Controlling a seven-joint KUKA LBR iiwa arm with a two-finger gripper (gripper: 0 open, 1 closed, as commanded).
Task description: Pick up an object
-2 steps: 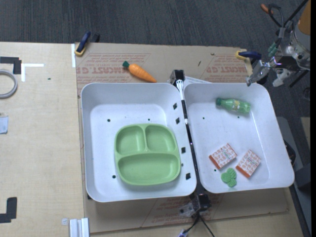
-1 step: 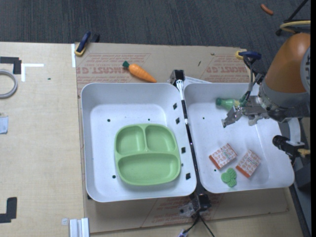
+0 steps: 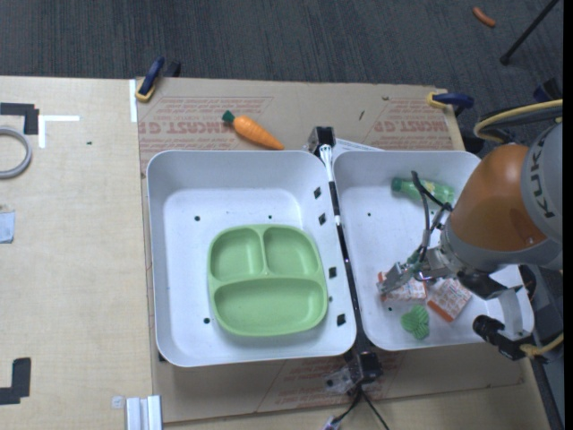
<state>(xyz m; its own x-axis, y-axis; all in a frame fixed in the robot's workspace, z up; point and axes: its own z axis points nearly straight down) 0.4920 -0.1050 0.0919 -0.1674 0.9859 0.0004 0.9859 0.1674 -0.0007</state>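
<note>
Below, cardboard sheet [image 3: 295,115], wooden bench [image 3: 72,267], grey carpet [image 3: 269,16]

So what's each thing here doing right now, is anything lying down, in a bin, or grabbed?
Green divided plate: flat in the left bin, nothing on it.
Toy carrot: lying on the cardboard behind the bins.
Green toy: lying in the right bin.
Small packets: lying in the right bin, beside the gripper.
Gripper: down in the right bin among the packets; grip unclear.
</note>
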